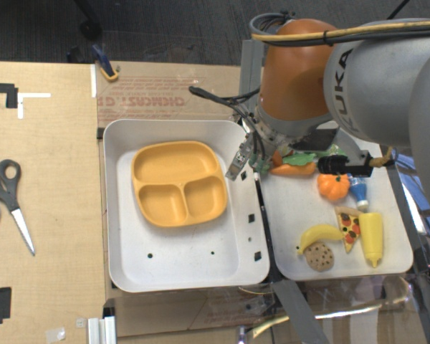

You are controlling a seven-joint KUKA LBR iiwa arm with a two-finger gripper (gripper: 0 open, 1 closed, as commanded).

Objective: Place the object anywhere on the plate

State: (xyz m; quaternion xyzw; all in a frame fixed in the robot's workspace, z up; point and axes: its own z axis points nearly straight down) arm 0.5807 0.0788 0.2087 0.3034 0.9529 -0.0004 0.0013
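A yellow three-compartment plate (179, 181) lies in the left white bin (172, 271), toward its back. My gripper (241, 160) hangs under the orange-banded wrist, over the divide between the two bins, just right of the plate's right rim. Right beside it, at the back left of the right bin (394, 260), lies an orange carrot (295, 168) with a green top. The wrist hides part of this spot, so I cannot tell whether the carrot is touched or held.
The right bin also holds a small orange fruit (333, 186), a blue item (358, 190), a pizza slice (350, 228), a yellow bottle (372, 239), a banana (319, 235) and a cookie (319, 256). Scissors (11, 199) lie on the bench far left.
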